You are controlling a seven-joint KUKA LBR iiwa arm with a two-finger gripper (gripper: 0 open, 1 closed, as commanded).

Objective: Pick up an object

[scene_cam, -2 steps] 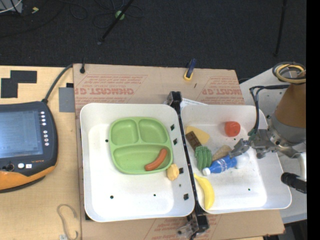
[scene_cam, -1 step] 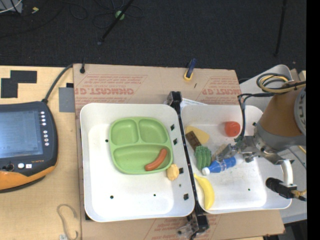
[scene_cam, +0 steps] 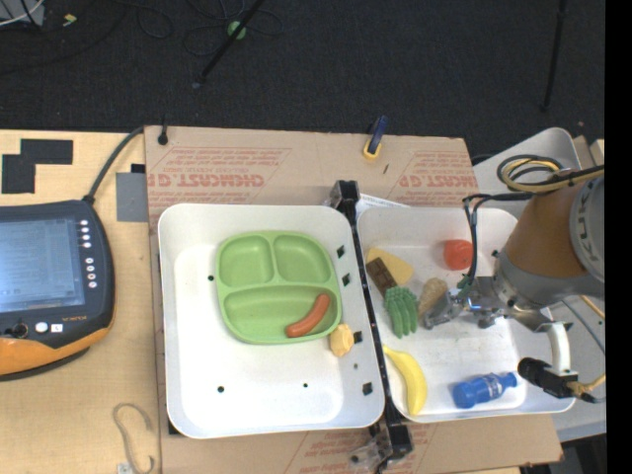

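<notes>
My gripper (scene_cam: 446, 310) is low in the right bin (scene_cam: 533, 403), reaching in from the right under the orange-banded wrist (scene_cam: 541, 237). Its tip is right against a small tan-brown object (scene_cam: 433, 292), on that object's lower right side. A green ridged object (scene_cam: 401, 310) lies just left of the tan one. Behind them are a yellow wedge (scene_cam: 389, 265) and a red round object (scene_cam: 457, 254). At the front of this bin lie a banana (scene_cam: 410, 378) and a blue bottle (scene_cam: 483, 389).
The left bin (scene_cam: 197, 383) holds a green divided plate (scene_cam: 267, 265) with a red sausage (scene_cam: 308, 316) on it, and a small yellow piece (scene_cam: 341, 341) beside the plate. A black divider (scene_cam: 361, 294) runs between the bins. A tablet (scene_cam: 44, 275) sits far left.
</notes>
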